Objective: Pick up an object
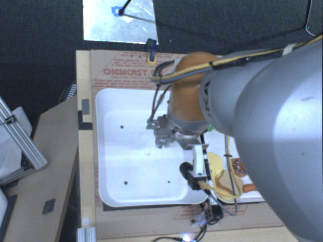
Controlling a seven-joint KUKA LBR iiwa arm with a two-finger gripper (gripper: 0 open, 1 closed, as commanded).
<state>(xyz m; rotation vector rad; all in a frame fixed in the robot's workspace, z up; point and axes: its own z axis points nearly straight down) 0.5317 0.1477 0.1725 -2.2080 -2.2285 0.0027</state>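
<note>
My gripper [161, 133] hangs below the orange wrist band, over the right part of the left white bin [121, 155], close to the wall shared with the right bin. Nothing shows beneath it on the bin floor. The arm covers most of the right bin [255, 198]. At that bin's front a yellow object [216, 166], a brown patterned object [238, 168] and a small orange piece [248, 188] peek out from under the arm. All three lie to the right of the gripper and apart from it.
The bins rest on a cardboard sheet [126, 69] printed with red letters. A blue and yellow clip [151, 50] sits at its far edge. Loose wires [209, 215] lie at the front edge. An aluminium frame [20, 135] stands at the left.
</note>
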